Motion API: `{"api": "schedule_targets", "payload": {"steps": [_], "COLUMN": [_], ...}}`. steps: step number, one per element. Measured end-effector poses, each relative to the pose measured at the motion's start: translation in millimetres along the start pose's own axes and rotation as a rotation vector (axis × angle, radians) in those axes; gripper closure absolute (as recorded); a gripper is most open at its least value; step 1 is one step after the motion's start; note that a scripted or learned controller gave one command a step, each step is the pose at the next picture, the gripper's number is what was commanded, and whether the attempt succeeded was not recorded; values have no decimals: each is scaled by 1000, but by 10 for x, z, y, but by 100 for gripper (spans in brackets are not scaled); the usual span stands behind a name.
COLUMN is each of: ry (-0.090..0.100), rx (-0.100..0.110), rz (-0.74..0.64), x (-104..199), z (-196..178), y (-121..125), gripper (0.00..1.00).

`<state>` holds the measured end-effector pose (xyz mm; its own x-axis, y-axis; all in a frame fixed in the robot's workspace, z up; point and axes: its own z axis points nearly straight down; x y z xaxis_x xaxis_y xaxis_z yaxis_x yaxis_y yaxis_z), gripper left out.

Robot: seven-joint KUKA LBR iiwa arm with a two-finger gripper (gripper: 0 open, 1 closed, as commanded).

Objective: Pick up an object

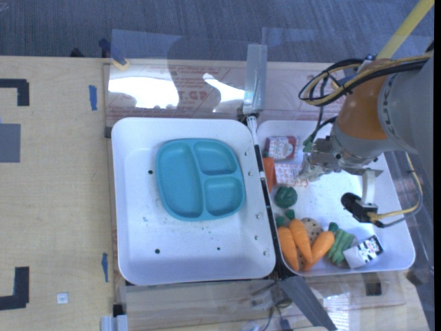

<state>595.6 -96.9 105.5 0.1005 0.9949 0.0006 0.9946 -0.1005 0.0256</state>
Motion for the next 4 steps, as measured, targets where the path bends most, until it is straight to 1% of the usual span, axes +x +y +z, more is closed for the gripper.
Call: {"api": "schedule_targets", "payload": {"steps": [1,2,3,4], "ry": [0,0,-1,-2], "rx": [2,12,23,13], "rz": [1,37,65,109], "x": [-1,42,72,-117], "z": [9,128,143,-778], "y": [-7,197,617,617], "gripper": [0,0,0,0]}}
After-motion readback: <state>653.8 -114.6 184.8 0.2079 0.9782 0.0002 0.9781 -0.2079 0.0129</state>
